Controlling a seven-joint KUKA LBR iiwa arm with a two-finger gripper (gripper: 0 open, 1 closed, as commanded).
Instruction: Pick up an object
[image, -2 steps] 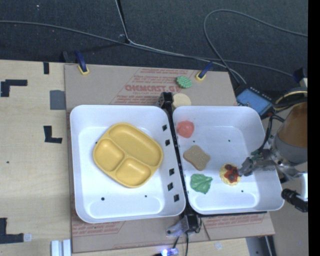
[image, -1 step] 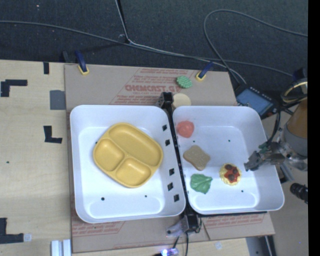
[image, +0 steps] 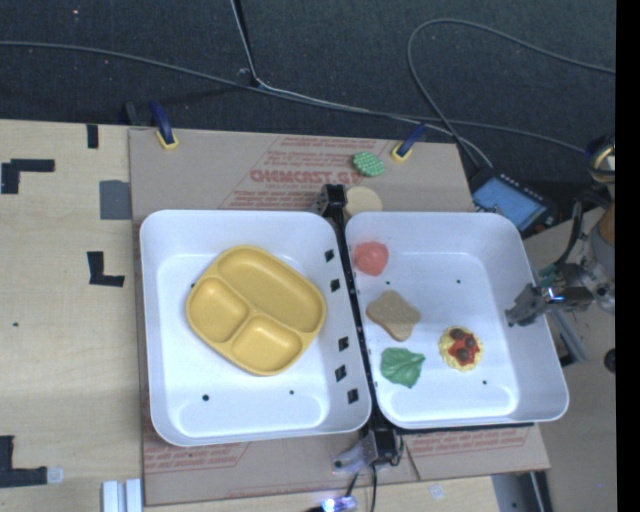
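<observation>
**A:** What was in the bins?

**B:** Two shallow white plastic bins, glossy, rounded corners. Left bin (image: 170, 400) held one yellow tray (image: 256, 309), three compartments, smooth, sitting at an angle. Right bin (image: 500, 395) held four small toy foods: a pink rounded piece (image: 371, 257) near the divider at the back, a tan bread-slice shape (image: 393, 315) just in front of it, a green crinkled leaf (image: 402, 366) near the front, and a yellow disc with red topping (image: 460, 349) to the right of the leaf. All four lay apart from each other.

**A:** Gripper?

**B:** Gripper (image: 524, 309) sat at the right rim of the right bin, dark metal, well apart from the disc. Nothing was between its fingers; whether they were spread or pressed together couldn't be told.

**A:** Anything else around?

**B:** Brown cardboard sheet (image: 240, 170) under both bins. One green waffle-textured piece (image: 368, 163) and one pale round piece (image: 364, 200) lay on it behind the bins. Cables (image: 300, 95) ran across dark carpet at the back. Black clips along the divider.
</observation>
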